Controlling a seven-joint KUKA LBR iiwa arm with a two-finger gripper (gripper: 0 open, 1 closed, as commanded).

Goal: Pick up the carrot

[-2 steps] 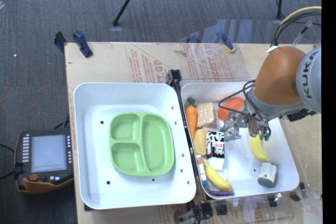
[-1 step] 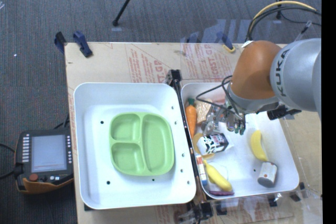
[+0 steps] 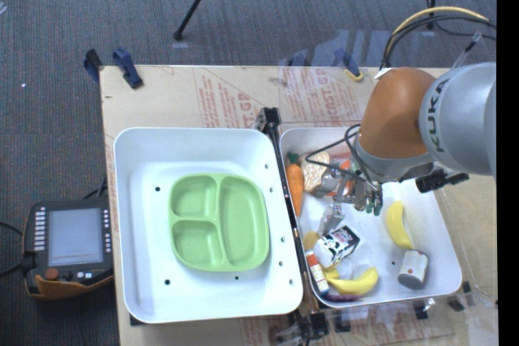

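The carrot [image 3: 295, 187], orange with a green top, lies lengthwise along the left wall of the right bin [image 3: 375, 249], its green end pointing to the far side. My gripper [image 3: 334, 214] hangs over the middle of that bin, a short way right of the carrot and a bit nearer the front. It is not touching the carrot. The grey arm with its orange band [image 3: 396, 122] reaches in from the right and hides part of the bin's far side.
Around the gripper lie a tan snack [image 3: 315, 172], a black-and-white carton [image 3: 341, 243], a small bottle [image 3: 318, 271], two bananas [image 3: 397, 224] [image 3: 355, 281] and a grey cup [image 3: 412, 267]. The left bin [image 3: 146, 174] holds a green divided plate [image 3: 219, 223].
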